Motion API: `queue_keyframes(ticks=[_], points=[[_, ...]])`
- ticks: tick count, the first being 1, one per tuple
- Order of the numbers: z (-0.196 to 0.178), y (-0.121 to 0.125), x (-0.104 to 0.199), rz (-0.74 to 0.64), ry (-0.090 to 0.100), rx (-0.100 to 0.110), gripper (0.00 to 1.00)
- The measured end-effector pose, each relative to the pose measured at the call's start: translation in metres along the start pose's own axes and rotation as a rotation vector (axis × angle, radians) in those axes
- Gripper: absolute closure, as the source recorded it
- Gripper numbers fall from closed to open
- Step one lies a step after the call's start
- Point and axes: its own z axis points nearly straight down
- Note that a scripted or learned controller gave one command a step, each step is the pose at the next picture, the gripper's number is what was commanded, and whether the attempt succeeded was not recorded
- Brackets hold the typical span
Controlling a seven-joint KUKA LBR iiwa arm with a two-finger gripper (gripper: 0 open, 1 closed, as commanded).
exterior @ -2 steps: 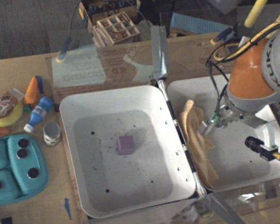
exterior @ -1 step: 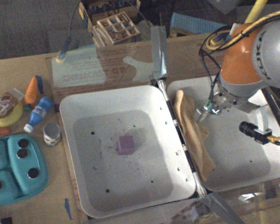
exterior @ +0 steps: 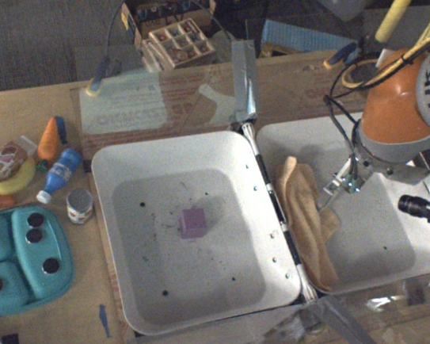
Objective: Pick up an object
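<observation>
A: What takes up the most room on the bench?

B: The two white bins. The left bin (exterior: 138,299) is my landmark. Just right of it, sharing a rim, sits the right bin (exterior: 387,253).

A: And the arm?

B: The grey arm (exterior: 406,110) with its orange band hangs over the right bin, well right of the left bin. Its gripper (exterior: 337,187) points down and left toward the shared rim. The fingers are too small and blurred here to say whether they are apart or together, and nothing shows between them.

A: What could it pick up?

B: A tan cloth (exterior: 306,218) lies in the right bin, draped lengthwise just beside the left bin's right wall, with the gripper just beside its upper part. A small purple block (exterior: 192,223) rests near the middle of the left bin's floor, well apart from the gripper.

A: Anything outside?

B: To the left of the left bin lies a teal tray (exterior: 15,257), then a small can (exterior: 80,205) close to the bin's left wall, a blue bottle (exterior: 59,174), a banana (exterior: 12,183) and a carrot (exterior: 48,137).
</observation>
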Motion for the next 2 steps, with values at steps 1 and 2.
queue_keyframes(ticks=[1,2], points=[[0.003,0.088,-0.025,-0.091,0.005,0.014,0.0],[-0.017,0.041,0.005,0.196,0.001,0.002,0.0]])
